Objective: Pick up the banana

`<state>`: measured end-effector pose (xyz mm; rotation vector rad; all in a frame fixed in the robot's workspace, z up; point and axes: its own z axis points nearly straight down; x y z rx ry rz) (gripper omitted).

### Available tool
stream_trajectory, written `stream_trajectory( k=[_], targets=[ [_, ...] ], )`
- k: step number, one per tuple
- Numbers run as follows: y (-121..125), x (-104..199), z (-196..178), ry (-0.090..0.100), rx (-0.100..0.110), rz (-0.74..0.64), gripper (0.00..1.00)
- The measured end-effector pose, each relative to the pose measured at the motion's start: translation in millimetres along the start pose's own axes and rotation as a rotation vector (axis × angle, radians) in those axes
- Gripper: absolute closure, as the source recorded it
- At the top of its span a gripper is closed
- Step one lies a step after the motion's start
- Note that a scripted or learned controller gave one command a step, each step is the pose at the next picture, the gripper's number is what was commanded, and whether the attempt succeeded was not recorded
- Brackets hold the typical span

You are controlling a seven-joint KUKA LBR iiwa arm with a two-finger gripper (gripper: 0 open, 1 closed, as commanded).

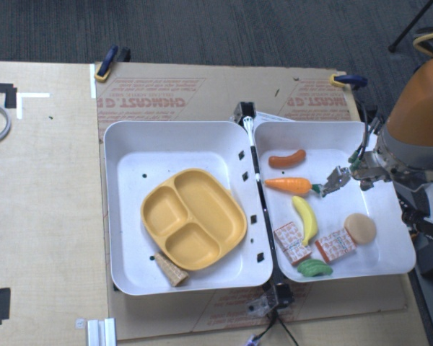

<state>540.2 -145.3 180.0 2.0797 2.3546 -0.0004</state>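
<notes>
The yellow banana lies in the middle of the right bin, running from upper left to lower right. My gripper hangs over the same bin, up and to the right of the banana, just right of the carrot's green end. Nothing is seen in the gripper, and it stands apart from the banana.
Around the banana lie an orange carrot, a red sausage, two red-and-white cartons, a green piece and a tan round bun. The left bin holds a yellow divided plate and a brown block.
</notes>
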Motion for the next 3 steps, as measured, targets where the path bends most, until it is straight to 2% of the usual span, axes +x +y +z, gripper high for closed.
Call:
stream_trajectory(
  k=[1,2,3],
  targets=[
    [1.7,48.5,87.9,0.001,0.001,-0.175,0.00],
    [2.4,47.4,78.0,0.000,-0.002,-0.172,1.00],
    [-42.4,99.2,-12.1,0.000,0.000,0.246,1.00]
  ],
)
